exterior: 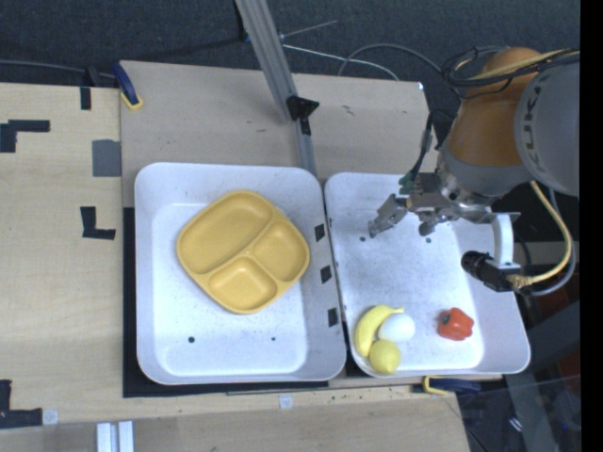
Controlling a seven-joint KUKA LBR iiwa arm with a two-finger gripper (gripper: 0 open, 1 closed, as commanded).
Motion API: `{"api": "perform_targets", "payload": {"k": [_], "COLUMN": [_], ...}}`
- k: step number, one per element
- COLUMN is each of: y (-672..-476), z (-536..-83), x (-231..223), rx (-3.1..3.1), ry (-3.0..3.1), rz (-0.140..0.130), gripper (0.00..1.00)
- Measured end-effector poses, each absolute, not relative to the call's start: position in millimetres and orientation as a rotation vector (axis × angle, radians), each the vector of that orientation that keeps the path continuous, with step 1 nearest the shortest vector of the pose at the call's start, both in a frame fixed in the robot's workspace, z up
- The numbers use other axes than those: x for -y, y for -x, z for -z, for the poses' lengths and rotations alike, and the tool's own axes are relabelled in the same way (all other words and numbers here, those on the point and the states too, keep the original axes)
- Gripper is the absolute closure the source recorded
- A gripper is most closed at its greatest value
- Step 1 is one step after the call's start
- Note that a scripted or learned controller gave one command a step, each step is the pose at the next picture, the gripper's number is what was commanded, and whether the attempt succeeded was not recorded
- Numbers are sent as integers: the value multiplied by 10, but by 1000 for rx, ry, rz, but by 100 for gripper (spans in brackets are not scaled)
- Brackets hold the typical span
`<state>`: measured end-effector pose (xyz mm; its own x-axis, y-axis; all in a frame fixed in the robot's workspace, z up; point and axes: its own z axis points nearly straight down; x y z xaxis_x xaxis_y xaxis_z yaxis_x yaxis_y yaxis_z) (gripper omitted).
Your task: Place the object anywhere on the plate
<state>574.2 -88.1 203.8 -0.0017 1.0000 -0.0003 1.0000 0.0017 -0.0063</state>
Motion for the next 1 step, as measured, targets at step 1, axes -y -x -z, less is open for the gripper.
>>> {"api": "perform_targets", "payload": {"k": [1], "y": [-5812], "z": [-1548], "x": [900], "rx": [2220], "ry": [2216], "rz": [-8], "gripper": [0]}}
